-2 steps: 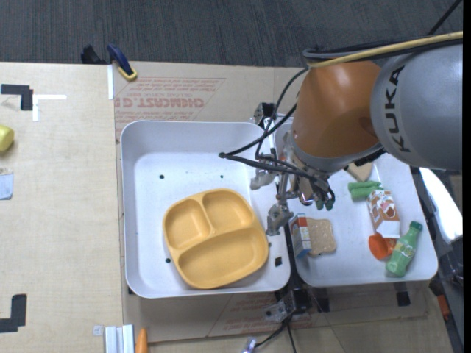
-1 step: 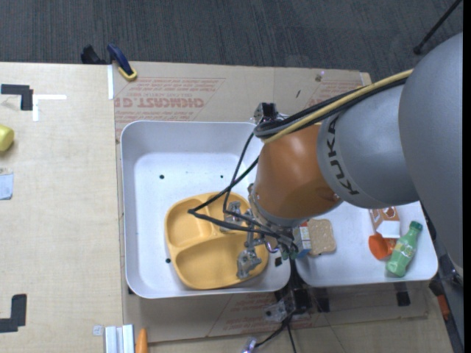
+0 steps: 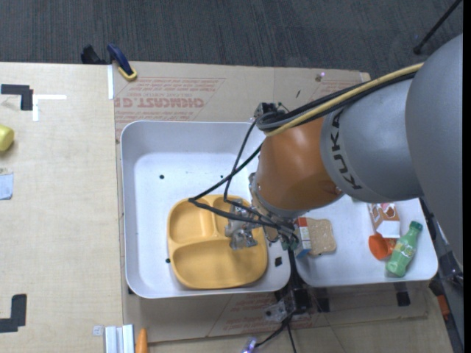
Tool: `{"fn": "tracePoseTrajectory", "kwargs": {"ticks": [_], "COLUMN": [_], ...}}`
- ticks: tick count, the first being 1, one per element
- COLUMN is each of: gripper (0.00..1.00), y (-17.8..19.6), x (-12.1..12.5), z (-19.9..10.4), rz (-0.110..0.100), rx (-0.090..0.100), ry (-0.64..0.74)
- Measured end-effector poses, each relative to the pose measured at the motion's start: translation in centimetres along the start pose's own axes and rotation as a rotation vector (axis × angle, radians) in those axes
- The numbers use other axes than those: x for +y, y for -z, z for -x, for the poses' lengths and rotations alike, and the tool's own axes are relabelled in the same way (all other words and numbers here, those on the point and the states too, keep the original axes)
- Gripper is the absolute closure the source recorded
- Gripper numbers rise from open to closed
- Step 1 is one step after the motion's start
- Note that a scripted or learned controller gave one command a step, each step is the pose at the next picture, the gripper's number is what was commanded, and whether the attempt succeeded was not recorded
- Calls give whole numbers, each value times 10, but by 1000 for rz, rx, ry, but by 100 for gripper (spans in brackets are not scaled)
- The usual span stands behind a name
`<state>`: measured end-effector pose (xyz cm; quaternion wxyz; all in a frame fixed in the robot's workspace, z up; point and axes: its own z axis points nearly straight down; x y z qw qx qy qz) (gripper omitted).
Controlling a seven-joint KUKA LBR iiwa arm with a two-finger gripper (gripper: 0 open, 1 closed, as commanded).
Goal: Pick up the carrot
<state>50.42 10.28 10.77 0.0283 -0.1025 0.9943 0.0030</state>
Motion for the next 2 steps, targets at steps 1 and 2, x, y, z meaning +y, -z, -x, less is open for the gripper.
{"fn": "tracePoseTrajectory", "kwargs": {"ticks": [1,2], "gripper": [100,100], "y": [7,16], "x": [0,0], "z": [2,5], "rz": [0,0], "rx": [-2,-7], "ry": [1,2]}}
